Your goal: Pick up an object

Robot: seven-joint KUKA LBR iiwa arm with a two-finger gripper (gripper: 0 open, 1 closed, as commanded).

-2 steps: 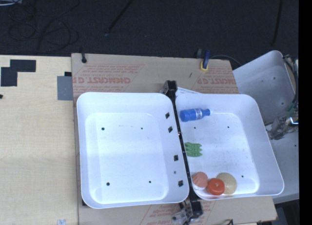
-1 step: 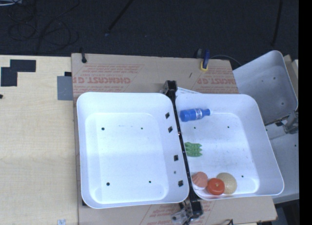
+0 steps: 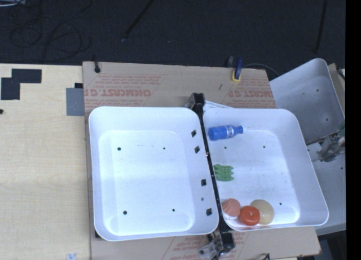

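On the light wooden desk point(image 3: 39, 168), a sheet of printed brown cardboard point(image 3: 146, 87) is laid beneath two bins. Nothing is seen lying in the shallow white plastic bin on the left point(image 3: 93, 140), so a descent made there would close on nothing. All candidates are gathered in the shallow white plastic bin on the right point(image 3: 307, 197). A blue plastic bottle with a white cap point(image 3: 225, 132) lies on its side near the far wall, beside the black divider clips point(image 3: 204, 157); being round, it would probably roll away from a pinch. A small green ridged piece point(image 3: 223, 172) lies flat mid-bin and could be missed. In the near corner a pinkish round piece point(image 3: 230, 207), a red round disc point(image 3: 249, 215) and a tan round ball point(image 3: 263, 210) are huddled touching; a grasp there may be blocked by the wall. The state of the gripper cannot be told.
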